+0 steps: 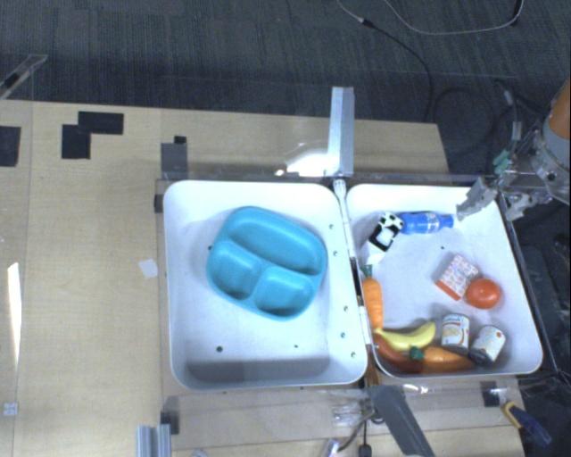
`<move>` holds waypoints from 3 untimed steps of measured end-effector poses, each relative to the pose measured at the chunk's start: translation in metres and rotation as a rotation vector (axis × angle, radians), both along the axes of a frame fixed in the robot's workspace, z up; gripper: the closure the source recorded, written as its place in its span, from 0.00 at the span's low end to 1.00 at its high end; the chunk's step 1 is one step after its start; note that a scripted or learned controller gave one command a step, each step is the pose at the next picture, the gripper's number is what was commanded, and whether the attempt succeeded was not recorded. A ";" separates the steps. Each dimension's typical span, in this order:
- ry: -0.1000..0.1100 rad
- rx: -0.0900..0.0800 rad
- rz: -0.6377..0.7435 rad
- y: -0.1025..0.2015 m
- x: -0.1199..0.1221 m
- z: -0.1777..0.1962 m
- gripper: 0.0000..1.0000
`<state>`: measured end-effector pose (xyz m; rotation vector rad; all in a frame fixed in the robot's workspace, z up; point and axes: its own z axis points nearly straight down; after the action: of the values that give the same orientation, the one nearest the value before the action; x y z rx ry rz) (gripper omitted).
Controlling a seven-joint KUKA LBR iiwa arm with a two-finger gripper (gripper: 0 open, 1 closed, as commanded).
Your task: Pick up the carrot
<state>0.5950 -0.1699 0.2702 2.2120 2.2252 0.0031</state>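
— Across the left side, what do we have?

— We see a pale wooden bench [80, 294] with black squares [89, 132] near its far edge, dark carpet [178, 36] beyond it and a thin cable [428, 22] on that carpet. Next comes the left bin [187, 357], holding a blue divided plate [266, 261].

— And the right bin [526, 357]?

— We find the carrot [374, 303] along its left wall, its lower end touching a banana [406, 337]. A bottle [412, 222] lies at the far side; a tomato [483, 293] and two small cans [471, 336] sit toward the right.

— The gripper [482, 198]?

— It hangs over the bin's far right corner, well apart from the carrot. We see nothing in it; we cannot tell how wide it stands.
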 end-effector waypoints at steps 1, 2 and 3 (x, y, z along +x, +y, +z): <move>0.000 -0.001 0.167 -0.035 0.014 -0.038 0.00; 0.000 -0.002 0.301 -0.036 -0.047 -0.111 0.00; -0.014 -0.008 0.640 0.037 -0.050 -0.180 0.00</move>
<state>0.5446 -0.1325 0.0907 1.3930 2.7953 0.0114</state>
